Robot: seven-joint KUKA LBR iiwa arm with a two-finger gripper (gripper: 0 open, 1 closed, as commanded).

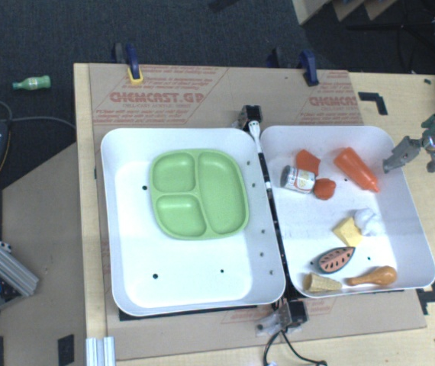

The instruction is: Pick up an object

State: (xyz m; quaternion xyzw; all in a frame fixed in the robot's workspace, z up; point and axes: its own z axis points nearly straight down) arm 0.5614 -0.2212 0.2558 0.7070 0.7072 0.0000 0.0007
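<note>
From the one camera above, the worktop (202, 90) carries two shallow white bins side by side. The left bin (126, 280) holds a pale green divided plate (200, 194) with three compartments, lying flat in the bin's upper middle part, its far edge near the bin's far wall.

The right bin (420, 242) holds the loose things. Toward its far side lie a small jar with a printed label (298, 178) on its side, an orange-red block (307, 161) just behind it and a small red round piece (324, 189) just beside it on the right. An orange carrot-shaped piece (356, 168) lies slantwise toward the bin's far right corner. Lower down sit a pale yellow wedge (347, 232) with a small whitish lump (364, 219) touching it. Near the bin's near edge lie a dark oval piece with an orange rim (333, 261), a tan cone-like piece (324, 283) and a brown drumstick-shaped piece (370, 277) — the last two close along the near wall.

The arm comes in at the right edge of the worktop, and the tool (397, 157) hangs over the right bin's far right rim, near the carrot-shaped piece but apart from it. Nothing is seen between its parts; whether it is apart or together I cannot tell.
</note>
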